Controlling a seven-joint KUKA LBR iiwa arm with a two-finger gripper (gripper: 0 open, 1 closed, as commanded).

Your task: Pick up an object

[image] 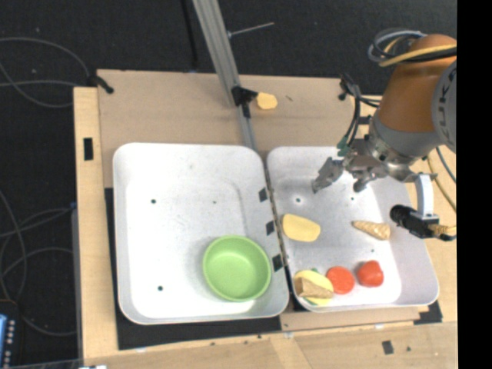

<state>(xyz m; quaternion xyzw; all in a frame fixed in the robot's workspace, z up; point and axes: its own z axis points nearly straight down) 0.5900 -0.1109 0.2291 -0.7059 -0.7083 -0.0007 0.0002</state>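
Over the right bin [400, 206], the gripper [344, 177] hangs with its two fingers spread and nothing between them. From it, the nearest pick, a yellow lump [300, 227], lies at about seven o'clock, its long axis running roughly three-to-nine, near the bin's left wall.

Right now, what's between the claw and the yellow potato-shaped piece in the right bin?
Camera view: only bare white bin floor lies between the claw and the yellow piece.

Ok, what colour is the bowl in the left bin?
Light green: the bowl shows plainly in the camera view, near the left bin's front edge.
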